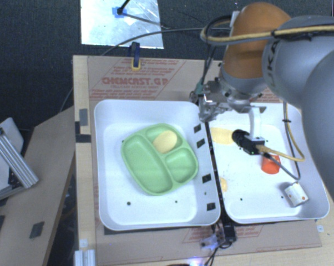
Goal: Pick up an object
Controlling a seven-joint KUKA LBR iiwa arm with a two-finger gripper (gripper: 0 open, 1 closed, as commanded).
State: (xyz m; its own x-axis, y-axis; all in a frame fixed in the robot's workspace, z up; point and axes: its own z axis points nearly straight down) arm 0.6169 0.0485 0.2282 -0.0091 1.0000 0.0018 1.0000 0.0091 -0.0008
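left bin: green divided plate lies flat near the middle, set at a diagonal. yellow rounded object sits in the plate's far small compartment. right bin: flat yellow piece near the far left corner, orange object mid-bin, small white object near the right corner. gripper hangs over the far end of the wall between the bins.

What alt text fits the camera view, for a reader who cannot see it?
A grey arm reaches in from the right, its claw at the wall between two white bins. The left bin holds a green divided plate with a yellow lump in one compartment; the right bin holds an orange item, a white item and a yellow scrap.
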